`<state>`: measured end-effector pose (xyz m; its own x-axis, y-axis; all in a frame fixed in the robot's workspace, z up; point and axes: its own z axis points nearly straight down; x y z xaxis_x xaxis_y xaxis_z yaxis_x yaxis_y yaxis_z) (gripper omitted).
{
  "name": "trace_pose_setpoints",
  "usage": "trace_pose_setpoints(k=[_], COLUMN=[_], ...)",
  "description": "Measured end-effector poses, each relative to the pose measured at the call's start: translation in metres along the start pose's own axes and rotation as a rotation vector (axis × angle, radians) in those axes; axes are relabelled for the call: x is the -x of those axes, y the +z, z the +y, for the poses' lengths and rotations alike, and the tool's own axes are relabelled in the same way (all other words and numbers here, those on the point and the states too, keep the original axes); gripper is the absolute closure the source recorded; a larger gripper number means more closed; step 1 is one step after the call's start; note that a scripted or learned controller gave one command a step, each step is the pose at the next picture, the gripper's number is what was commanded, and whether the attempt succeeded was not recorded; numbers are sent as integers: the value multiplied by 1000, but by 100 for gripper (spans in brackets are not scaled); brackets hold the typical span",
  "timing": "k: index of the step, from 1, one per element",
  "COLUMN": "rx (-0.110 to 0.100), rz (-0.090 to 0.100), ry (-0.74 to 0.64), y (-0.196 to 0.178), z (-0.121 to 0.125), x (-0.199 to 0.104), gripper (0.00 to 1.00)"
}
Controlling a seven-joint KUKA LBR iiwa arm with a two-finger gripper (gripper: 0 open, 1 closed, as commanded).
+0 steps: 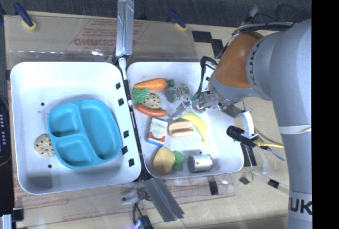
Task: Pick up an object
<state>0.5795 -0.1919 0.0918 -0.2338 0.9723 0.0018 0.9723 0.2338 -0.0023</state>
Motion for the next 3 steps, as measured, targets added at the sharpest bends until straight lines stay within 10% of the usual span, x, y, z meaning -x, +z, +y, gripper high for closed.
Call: trace_pose_setpoints(k=[2,3], rx=[-1,0], rz=[1,0], ry=[-176,-180], y=[1,-10], z=[-7,-6], x=[-21,-21], gripper=[0,100])
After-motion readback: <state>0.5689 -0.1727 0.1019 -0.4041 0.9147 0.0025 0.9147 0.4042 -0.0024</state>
